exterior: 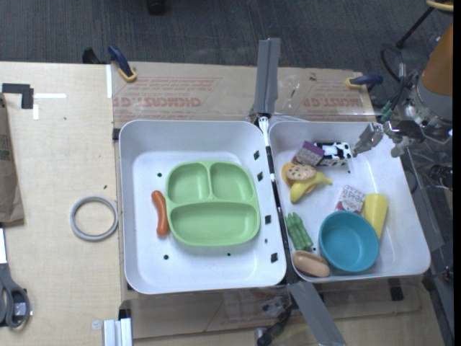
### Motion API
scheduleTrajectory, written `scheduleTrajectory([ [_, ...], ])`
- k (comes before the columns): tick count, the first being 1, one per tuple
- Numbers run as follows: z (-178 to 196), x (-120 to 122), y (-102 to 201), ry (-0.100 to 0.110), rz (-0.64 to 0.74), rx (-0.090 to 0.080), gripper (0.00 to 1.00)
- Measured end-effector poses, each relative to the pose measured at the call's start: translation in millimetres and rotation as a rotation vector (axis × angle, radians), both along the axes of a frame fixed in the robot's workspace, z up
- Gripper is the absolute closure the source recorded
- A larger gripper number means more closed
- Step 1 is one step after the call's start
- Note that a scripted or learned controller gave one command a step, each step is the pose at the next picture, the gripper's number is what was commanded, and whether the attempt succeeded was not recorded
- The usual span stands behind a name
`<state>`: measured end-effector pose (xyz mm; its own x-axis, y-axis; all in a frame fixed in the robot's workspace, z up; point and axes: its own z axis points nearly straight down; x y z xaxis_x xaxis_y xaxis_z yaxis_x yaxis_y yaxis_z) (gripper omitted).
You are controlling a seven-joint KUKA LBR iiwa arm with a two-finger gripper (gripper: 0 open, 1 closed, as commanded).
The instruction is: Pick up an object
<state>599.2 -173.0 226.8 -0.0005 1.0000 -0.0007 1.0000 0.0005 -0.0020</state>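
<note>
Grey fingers of my gripper (383, 138) stand spread, pinching nothing, above the right bin's (418, 222) far right rim. Just to their left I see the toy cow (336, 151), then a banana (308, 186), blue bowl (348, 242) and yellow cup (375, 213).

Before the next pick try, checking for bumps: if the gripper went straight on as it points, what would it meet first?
Probably the toy cow, left of the gripper near the right bin's back wall; height is unclear.
</note>
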Motion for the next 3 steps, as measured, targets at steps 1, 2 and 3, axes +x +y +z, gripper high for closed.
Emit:
scheduleTrajectory([
  [1, -37, -38, 33, 0.001, 0.185, 0.001, 0.0],
  [2, -136, -93, -7, 0.0, 0.328, 0.016, 0.0],
  [3, -136, -81, 11, 0.0, 0.132, 0.003, 0.0],
])
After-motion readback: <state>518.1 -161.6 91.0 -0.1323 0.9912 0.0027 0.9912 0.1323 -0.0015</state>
